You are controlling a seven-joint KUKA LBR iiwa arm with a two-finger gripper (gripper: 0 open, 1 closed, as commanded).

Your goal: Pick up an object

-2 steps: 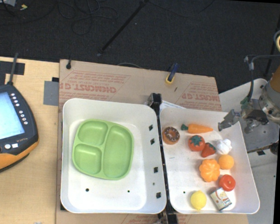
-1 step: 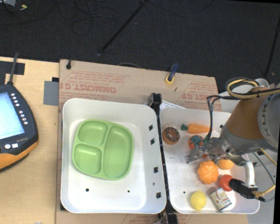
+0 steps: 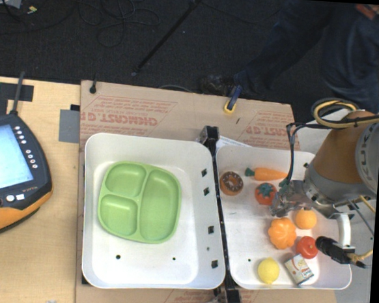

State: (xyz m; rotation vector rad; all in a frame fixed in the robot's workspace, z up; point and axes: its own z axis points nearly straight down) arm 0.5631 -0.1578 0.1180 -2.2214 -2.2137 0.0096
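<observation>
The right bin holds several toy foods: a carrot, a brown donut, a red tomato, an orange pumpkin, a small orange ball, a red piece, a yellow lemon and a small carton. My gripper is low over this bin. It sits just right of the tomato and just above the pumpkin, with the ball to its right. Nothing is visibly held.
The left bin carries a green divided plate. A black divider separates the two bins. A teach pendant lies on the bench at far left. The arm's body overhangs the right bin's far right corner.
</observation>
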